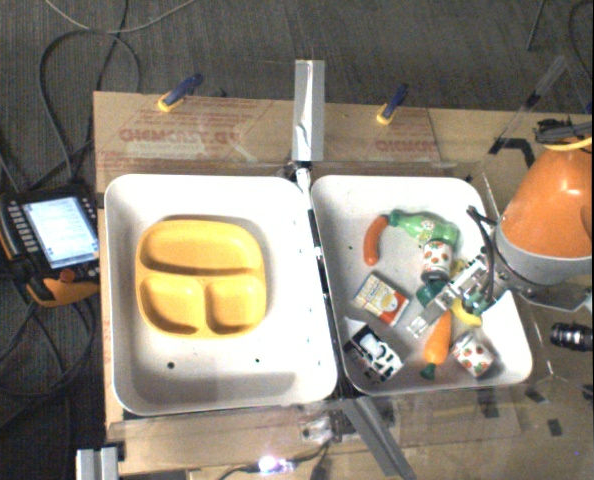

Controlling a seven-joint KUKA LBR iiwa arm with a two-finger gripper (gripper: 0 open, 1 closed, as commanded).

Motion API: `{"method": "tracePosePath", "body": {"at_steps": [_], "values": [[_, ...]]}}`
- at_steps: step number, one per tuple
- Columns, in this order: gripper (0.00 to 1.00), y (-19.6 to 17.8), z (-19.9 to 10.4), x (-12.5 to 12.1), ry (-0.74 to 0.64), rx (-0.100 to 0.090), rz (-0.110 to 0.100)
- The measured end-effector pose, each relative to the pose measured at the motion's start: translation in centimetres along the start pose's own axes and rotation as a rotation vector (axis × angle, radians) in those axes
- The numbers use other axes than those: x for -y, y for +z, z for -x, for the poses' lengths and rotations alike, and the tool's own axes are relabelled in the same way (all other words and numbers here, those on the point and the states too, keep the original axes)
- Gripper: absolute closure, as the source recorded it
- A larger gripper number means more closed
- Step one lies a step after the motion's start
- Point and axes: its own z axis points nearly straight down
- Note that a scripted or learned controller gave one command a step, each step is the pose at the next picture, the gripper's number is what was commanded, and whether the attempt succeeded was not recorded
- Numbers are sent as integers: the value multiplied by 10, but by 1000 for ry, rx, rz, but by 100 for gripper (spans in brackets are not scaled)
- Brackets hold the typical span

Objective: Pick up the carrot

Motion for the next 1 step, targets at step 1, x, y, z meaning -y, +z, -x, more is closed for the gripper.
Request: {"method": "tracePosePath", "body": {"at_steps": [1], "values": [[0,80,18,14,61,1,-1]]}}
